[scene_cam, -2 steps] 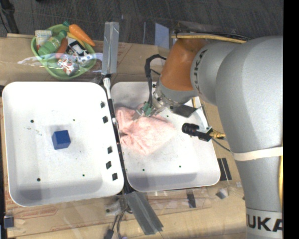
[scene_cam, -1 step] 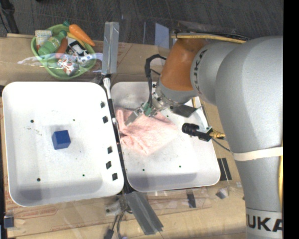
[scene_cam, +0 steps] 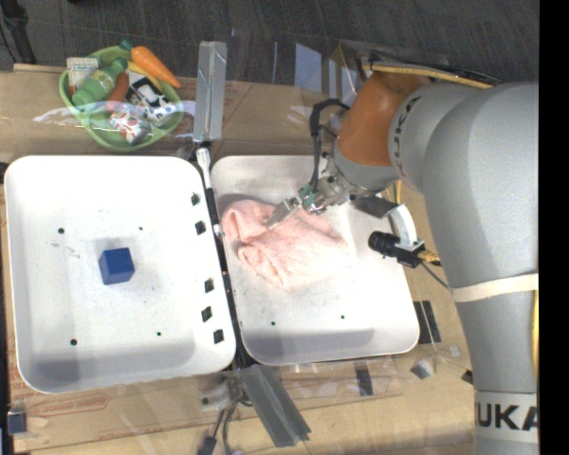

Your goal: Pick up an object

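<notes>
Jaws at the end of the grey arm's gripper sit low over the upper edge of the crumpled pale pink cloth — whether they are spread or pressed together I cannot tell; the wrist body hides the gap from this slant.

Cloth lies in the right-hand shallow white bin, bunched toward the bin's left wall and upper half. Small blue cube sits alone in the left-hand white bin, well apart from the arm. Green bowl of toy vegetables stands on the worktop beyond the bins.

Judgement: step in hand looks like a grasp on the cloth. To do it well, descend straight onto a raised fold rather than a flat stretch — soft fabric slips if only a thin edge is caught. Close fully before lifting, then rise slowly; cloth may drag or snag on the bin wall.
</notes>
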Controlling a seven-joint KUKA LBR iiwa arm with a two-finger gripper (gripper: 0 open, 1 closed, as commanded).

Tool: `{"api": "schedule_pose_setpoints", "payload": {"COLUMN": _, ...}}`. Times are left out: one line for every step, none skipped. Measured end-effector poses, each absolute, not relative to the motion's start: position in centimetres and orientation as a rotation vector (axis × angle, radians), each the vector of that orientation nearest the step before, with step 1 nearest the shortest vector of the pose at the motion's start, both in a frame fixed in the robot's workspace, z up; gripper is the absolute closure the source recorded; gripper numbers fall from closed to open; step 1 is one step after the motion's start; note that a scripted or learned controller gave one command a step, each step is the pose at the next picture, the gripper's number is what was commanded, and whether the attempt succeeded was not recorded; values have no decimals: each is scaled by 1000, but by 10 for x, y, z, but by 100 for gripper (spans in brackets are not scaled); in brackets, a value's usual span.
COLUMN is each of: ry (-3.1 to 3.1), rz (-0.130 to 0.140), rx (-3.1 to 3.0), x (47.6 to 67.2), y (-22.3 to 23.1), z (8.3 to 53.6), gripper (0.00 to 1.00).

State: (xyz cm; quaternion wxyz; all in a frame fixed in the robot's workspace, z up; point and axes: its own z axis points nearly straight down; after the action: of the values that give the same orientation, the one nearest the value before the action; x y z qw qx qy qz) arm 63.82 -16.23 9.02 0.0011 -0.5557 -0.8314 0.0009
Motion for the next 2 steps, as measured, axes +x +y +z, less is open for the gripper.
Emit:
{"api": "schedule_pose_setpoints", "payload": {"ry": -2714, "rz": 4, "rx": -1570, "x": 624, "y": -129, "z": 89, "gripper": 0}}
{"api": "schedule_pose_setpoints", "payload": {"ry": -2712, "rz": 6, "rx": -1566, "x": 624, "y": -129, "z": 96, "gripper": 100}}
